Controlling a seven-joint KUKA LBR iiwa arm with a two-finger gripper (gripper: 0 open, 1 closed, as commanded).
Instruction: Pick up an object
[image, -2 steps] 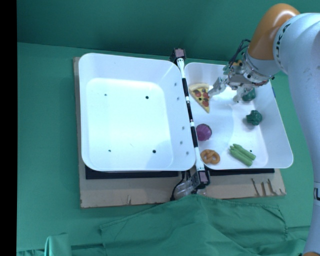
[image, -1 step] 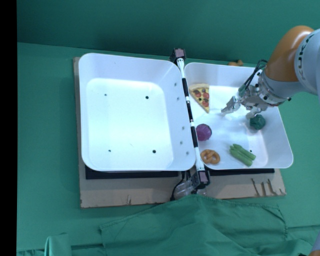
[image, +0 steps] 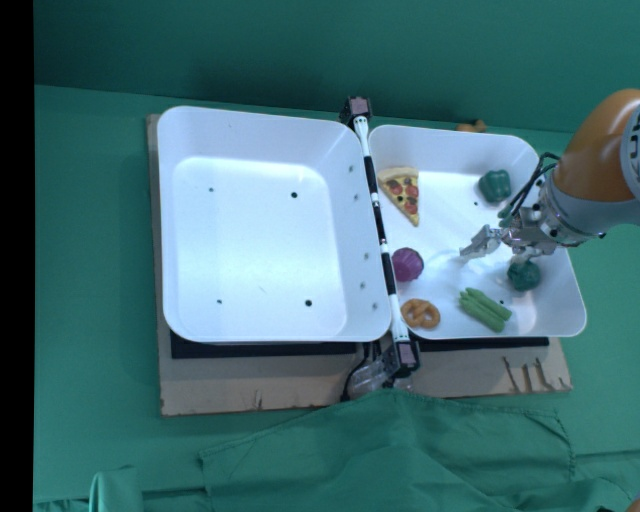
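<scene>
Right bin holds all the toys; left bin sits just beside it, sharing the middle divider. The grey arm comes in over the right bin's right edge, so the gripper hangs above the bin's right-middle floor, low and slanted toward the centre. One finger juts out left; whether it is released or clenched cannot be told from this angle, and nothing is seen between the fingers, so no grasp is claimed.

Candidates to pick:
- dark green pepper, just beside the wrist, partly under it, near the right edge; looks like the likely target given how the arm is parked.
- second green pepper, near the far right corner.
- green bean bundle, near the front edge, lying flat.
- pretzel, front-left corner by the divider.
- purple ball, against the left edge.
- pizza slice, far-left area, flat and thin, so probably a hard pinch.

Task judged not yet done.
</scene>
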